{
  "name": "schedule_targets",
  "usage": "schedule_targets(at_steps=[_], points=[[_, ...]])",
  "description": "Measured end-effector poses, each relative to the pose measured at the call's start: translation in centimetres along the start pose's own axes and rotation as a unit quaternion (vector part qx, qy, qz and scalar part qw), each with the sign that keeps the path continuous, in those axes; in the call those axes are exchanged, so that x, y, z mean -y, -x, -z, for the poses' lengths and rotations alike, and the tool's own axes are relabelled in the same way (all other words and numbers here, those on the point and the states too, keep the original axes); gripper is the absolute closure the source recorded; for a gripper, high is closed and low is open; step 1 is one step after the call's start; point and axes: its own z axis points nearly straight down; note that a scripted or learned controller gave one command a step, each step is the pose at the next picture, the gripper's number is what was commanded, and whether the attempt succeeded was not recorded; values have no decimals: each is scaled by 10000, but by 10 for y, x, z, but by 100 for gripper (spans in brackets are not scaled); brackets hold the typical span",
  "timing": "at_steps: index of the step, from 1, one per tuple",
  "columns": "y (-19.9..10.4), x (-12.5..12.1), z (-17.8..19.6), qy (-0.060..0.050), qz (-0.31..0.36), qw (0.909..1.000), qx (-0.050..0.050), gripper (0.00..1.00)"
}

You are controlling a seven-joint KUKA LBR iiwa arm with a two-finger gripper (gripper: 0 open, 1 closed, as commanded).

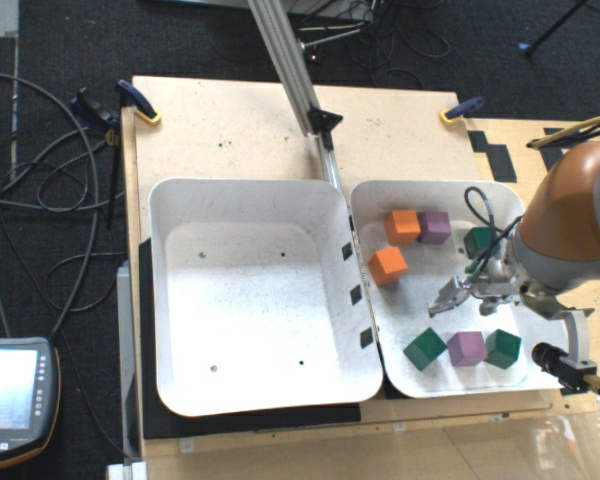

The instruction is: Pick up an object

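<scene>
From the camera view, the grey arm with its orange band reaches in from the right and its gripper [467,298] hangs over the right bin [380,268], the metal fingers pointing toward the bin's middle. Whether they are spread or closed I cannot tell; nothing shows between them.

The candidates all lie in that bin. Two orange blocks, one [403,226] toward the far side and another [388,265] just nearer, sit by the left wall, with a purple block [435,226] touching the far orange one. A dark green block [479,240] lies partly behind the wrist cables. Along the near side stand a green block [425,349], a purple block [467,348] and another green block [503,348] in a row, the last two touching. The left bin [250,288] has only bare speckled floor.

The near-side row is closest to the gripper. The lone green block at its left end looks the safest choice, since it has free space on both flanks; the fingers should straddle it squarely, descend fully, then close before lifting.
</scene>
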Motion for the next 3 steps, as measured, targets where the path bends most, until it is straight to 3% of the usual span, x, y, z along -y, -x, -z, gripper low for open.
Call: schedule_targets(at_steps=[1, 3], points=[[1, -2, 13, 36, 2, 10000, 10, 100], [16, -6, 130, 57, 12, 10000, 21, 100]])
